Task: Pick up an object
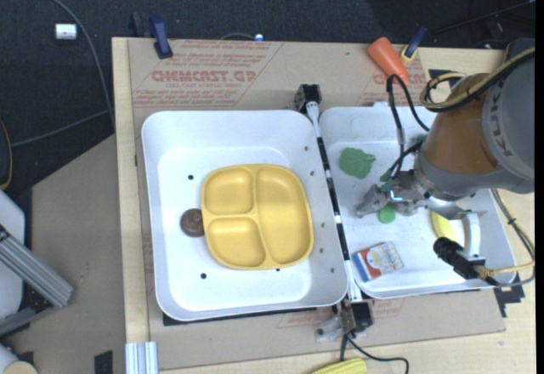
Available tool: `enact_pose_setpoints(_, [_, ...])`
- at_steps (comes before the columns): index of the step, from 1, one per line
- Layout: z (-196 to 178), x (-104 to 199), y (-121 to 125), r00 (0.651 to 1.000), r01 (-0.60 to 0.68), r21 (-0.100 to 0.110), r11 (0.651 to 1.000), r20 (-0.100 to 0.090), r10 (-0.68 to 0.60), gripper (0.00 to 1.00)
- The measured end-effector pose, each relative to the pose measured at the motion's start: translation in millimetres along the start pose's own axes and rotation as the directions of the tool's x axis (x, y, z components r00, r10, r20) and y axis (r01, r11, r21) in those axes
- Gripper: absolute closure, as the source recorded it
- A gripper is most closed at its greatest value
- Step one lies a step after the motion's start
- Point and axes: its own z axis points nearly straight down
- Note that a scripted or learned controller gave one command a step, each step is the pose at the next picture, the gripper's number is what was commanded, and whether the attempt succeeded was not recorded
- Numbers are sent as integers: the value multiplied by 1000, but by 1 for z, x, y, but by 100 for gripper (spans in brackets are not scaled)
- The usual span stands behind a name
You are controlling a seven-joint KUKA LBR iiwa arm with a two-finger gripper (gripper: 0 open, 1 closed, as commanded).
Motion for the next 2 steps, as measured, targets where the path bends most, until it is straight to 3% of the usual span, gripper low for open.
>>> enact_pose_setpoints(1, [-10, 0, 1, 1000, -1, -2, 1000, 0, 1, 100])
enact_pose_setpoints(2, [-101, 81, 20, 1000, 2, -3, 1000, 0, -2, 100])
